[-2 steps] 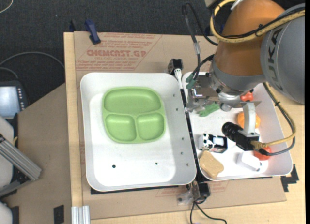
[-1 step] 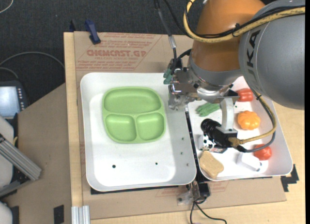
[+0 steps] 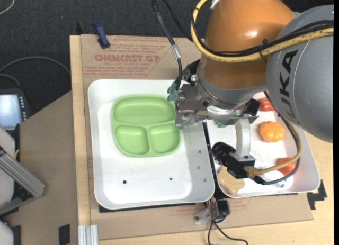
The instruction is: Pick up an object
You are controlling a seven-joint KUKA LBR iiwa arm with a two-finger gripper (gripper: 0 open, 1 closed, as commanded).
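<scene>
The arm [image 3: 249, 53] covers most of the right bin [image 3: 304, 178], including its whole far half and its inner wall. The pincer sits under the wrist housing, so its state cannot be read. A red object [image 3: 265, 103] shows as a sliver beside the arm. The orange object [image 3: 271, 131] is too blurred to identify. The arm's grey body runs off the right edge.

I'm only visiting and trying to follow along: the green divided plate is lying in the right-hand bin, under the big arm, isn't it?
Not quite. The camera view shows the green divided plate lying in the left bin, beside the arm rather than under it. The right bin holds the small orange object.
</scene>
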